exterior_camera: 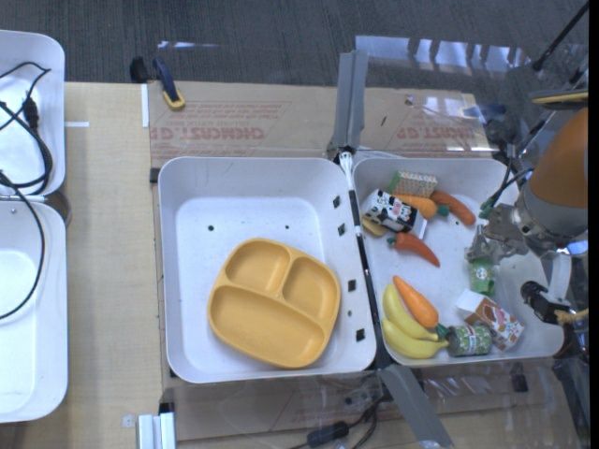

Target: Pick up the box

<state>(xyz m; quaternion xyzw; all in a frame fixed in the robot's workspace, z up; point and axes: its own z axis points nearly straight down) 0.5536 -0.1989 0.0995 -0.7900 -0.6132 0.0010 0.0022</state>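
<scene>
In the right bin [552,344], a black-and-white patterned box [391,211] lies near the left wall at the back. A small red-brown carton [499,325] lies tilted at the front right, with a little white block [468,301] just behind it. My gripper [485,249] hangs low over the right side of this bin, pointing down at a small green item [482,275] right below it. It is well right of the patterned box and behind the carton. I see nothing held in it.
The right bin also holds carrots [416,247], [416,301], [453,206], bananas [404,330], a green can [470,340] and a waffle-like piece [416,183]. A yellow divided plate [273,301] lies in the left bin [178,251]. The arm's orange band [566,171] rises at right.
</scene>
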